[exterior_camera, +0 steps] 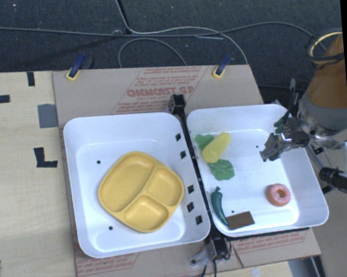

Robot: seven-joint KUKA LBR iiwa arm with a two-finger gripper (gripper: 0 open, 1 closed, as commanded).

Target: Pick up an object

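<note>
In the right bin lie a yellow corn-like piece on green leafy pieces, a dark green pepper, a brown block and a pink donut. My gripper hangs over the right side of this bin, above and slightly left of the donut, well right of the yellow piece. Nothing shows between its fingers.
The left bin holds a yellow divided plate. Black clips run along the wall between the bins. Both bins rest on a cardboard sheet, with cables behind it.
</note>
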